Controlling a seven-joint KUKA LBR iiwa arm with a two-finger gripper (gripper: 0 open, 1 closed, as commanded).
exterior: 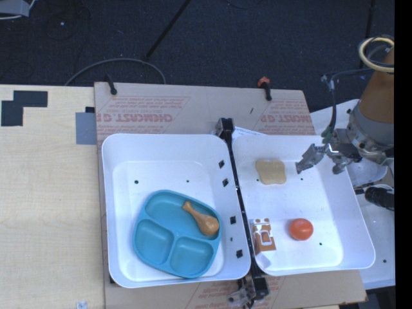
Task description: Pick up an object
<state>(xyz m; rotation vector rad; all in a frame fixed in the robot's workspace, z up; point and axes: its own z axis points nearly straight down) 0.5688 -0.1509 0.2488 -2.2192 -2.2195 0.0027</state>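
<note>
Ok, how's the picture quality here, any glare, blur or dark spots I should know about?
Camera view: lighting is even over both bins, with mild washout on the white bin walls; the floor beyond the bench is very dark; the whole frame is a bit soft, and the gripper looks slightly smeared; the blue tray, drumstick and red ball read clearly, casting only faint shadows.

Single fixed overhead camera, slanted down, both bins [164, 148] framed.
</note>
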